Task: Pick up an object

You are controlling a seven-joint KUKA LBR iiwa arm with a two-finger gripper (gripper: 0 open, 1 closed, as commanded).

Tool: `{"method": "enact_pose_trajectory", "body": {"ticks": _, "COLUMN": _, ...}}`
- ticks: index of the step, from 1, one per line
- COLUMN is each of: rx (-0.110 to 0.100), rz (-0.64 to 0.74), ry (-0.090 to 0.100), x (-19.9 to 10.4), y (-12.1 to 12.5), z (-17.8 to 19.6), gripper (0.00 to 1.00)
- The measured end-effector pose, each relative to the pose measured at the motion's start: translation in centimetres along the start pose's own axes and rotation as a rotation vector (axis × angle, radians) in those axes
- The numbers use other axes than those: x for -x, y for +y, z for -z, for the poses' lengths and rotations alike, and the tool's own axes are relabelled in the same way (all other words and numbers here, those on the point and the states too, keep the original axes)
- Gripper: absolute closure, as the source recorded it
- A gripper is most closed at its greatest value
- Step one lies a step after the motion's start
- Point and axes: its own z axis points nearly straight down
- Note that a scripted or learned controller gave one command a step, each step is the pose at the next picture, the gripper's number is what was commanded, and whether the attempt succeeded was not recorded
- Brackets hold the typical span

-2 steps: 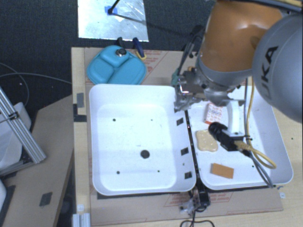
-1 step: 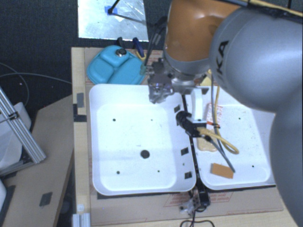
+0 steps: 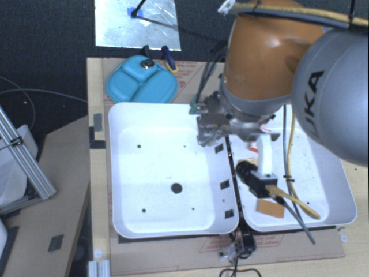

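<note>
My gripper (image 3: pixel 206 133) hangs under the orange-banded wrist, over the back right corner of the left bin (image 3: pixel 124 154), close to the wall between the two bins. A brown flat block (image 3: pixel 270 208) lies near the front of the right bin (image 3: pixel 340 206). A small orange-red piece (image 3: pixel 253 149) shows further back in that bin, mostly hidden by the wrist. A small dark round spot (image 3: pixel 176 188) sits on the left bin's floor, in front of and to the left of the gripper. Nothing shows between the gripper's tips.
A blue moulded tray (image 3: pixel 141 82) rests behind the left bin, with a blue-handled tool (image 3: pixel 169 57) beside it. A shiny metal sheet (image 3: pixel 135 13) lies further back. An aluminium frame (image 3: pixel 23 160) stands at the left. The arm's bulk covers much of the right bin.
</note>
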Motion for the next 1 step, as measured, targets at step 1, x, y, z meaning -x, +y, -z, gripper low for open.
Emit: {"method": "enact_pose_trajectory", "body": {"ticks": 1, "rx": 0.009, "rz": 0.002, "ry": 0.001, "x": -1.73, "y": 4.18, "z": 4.69, "gripper": 1.00}}
